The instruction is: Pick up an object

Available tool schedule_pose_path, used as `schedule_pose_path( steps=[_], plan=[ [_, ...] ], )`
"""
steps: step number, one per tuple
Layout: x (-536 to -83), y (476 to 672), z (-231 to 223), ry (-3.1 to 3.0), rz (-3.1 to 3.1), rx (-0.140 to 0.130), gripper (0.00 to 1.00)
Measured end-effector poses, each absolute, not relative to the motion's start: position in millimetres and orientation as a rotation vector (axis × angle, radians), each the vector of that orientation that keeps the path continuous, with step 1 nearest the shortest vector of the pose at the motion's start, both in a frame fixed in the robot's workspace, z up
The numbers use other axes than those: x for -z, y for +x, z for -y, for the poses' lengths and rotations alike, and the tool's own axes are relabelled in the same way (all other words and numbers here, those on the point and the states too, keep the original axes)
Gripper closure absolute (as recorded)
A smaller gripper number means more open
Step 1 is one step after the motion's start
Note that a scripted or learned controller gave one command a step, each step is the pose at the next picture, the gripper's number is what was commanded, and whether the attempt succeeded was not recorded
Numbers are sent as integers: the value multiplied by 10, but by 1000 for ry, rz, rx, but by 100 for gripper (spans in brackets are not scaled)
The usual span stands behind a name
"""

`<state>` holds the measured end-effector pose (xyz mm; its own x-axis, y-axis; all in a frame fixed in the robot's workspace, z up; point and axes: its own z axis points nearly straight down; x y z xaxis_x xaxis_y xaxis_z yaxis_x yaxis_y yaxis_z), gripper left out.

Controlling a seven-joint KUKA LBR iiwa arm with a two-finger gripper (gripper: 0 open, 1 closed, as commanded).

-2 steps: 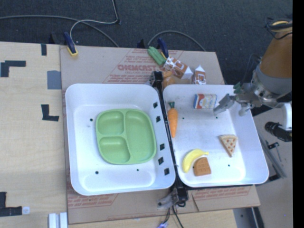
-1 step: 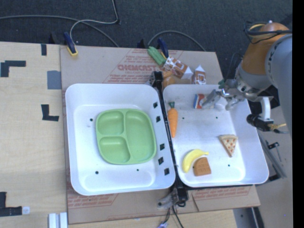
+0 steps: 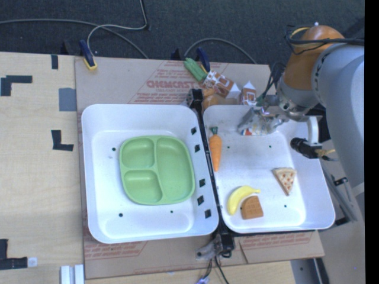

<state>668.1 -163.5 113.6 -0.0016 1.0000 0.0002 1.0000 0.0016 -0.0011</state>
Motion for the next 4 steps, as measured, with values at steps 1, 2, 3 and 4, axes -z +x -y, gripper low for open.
schedule_pose_path(
  steps=[1,2,3,4],
  plan=[
    [-846,6674,955,-2220,2220,-8,0],
    [-861,6202,1145,-2223,2224,0,0],
    [-860,6081,976,-2223,2225,1,0],
    [-956,6080,975,-2223,2225,0,100]
  ],
)
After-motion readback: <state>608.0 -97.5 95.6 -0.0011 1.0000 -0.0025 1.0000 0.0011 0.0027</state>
